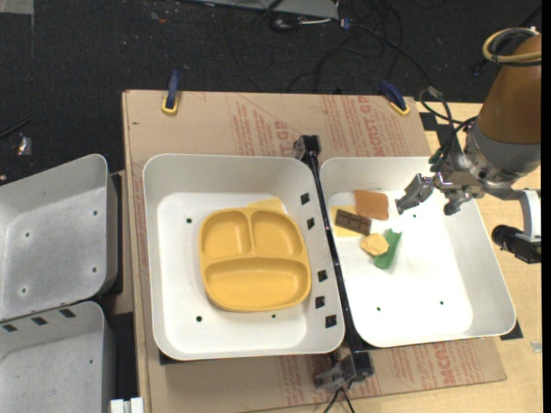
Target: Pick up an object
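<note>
Over the right bin [482, 317] I am watching the claw [432, 194] hanging with its fingers spread and nothing between them. Just beside it are lying an orange block [371, 203], a brown piece [351, 223] and a yellow lump [374, 245] (touching a green piece [388, 253]).

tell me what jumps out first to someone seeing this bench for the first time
The yellow divided tray stands out first, lying flat in the middle of the left bin. Next comes the small cluster in the right bin near the divider: an orange-brown block, a dark brown bar, and a yellow piece resting against a green one. The pincer hangs over that bin's upper right, open, with nothing between its fingers.
</note>
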Controlling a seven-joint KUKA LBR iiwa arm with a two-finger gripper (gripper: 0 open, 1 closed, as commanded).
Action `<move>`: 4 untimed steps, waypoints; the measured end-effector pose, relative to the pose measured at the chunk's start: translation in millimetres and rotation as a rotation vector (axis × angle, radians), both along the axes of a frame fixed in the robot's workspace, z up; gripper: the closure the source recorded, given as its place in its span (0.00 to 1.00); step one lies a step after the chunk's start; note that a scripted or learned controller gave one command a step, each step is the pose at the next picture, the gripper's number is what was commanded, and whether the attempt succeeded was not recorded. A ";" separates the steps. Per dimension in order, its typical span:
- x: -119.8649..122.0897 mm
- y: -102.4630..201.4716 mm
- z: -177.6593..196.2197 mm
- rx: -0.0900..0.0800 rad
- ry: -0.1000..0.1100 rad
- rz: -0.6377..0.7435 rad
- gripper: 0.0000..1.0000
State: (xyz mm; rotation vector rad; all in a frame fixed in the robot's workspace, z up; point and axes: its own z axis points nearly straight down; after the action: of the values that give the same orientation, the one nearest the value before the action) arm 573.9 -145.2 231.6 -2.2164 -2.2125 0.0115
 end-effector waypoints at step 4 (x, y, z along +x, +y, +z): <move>-3.3 -3.5 -131.6 0.000 -0.013 -0.001 0.00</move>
State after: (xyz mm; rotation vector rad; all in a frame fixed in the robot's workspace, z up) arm 570.6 -148.8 100.0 -2.2243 -2.2181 -0.0035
